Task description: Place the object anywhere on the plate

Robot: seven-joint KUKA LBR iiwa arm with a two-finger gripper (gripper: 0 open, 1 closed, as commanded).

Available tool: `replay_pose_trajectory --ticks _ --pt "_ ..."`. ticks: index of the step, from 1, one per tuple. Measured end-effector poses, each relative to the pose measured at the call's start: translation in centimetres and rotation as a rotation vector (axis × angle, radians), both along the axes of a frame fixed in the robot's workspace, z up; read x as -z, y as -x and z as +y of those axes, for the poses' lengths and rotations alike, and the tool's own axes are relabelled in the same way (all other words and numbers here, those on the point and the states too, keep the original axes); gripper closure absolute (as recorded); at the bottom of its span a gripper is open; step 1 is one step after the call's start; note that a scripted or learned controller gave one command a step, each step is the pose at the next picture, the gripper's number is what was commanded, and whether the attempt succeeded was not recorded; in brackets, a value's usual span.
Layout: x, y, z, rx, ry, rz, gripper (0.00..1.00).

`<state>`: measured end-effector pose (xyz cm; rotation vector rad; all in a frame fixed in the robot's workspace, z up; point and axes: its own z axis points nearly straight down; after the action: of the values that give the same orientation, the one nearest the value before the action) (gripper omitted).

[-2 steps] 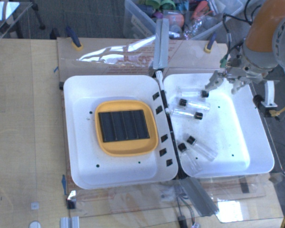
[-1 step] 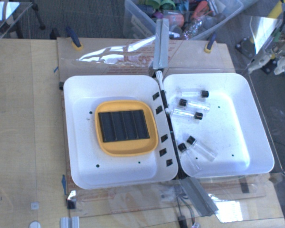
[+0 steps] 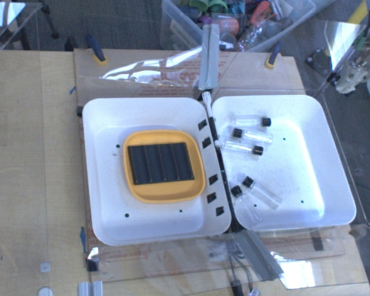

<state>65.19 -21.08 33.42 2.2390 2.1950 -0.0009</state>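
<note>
Plate (image 3: 164,193) in left bin (image 3: 98,165), vials (image 3: 250,134) right

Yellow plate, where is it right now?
The yellow plate sits mid-floor in the left bin, across the divider from the capped vials in the right bin.

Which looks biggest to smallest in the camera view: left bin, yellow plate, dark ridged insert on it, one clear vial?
1. left bin
2. yellow plate
3. dark ridged insert
4. clear vial; the vials look about alike.
</note>
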Motion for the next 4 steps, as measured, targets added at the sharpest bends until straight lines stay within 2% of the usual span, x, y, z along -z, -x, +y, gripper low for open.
replay_pose_trajectory --ticks 1,2,3,4 --pt "10.1 5.6 -1.2 -0.163 -0.004 0.004 1.00" --pt "18.3 13.0 1.0 -0.279 -0.005 0.004 1.00" --pt "18.3 13.0 1.0 -0.279 -0.005 0.004 0.00" --pt "5.9 14.9 -1.4 -0.721 0.001 0.000 0.00"
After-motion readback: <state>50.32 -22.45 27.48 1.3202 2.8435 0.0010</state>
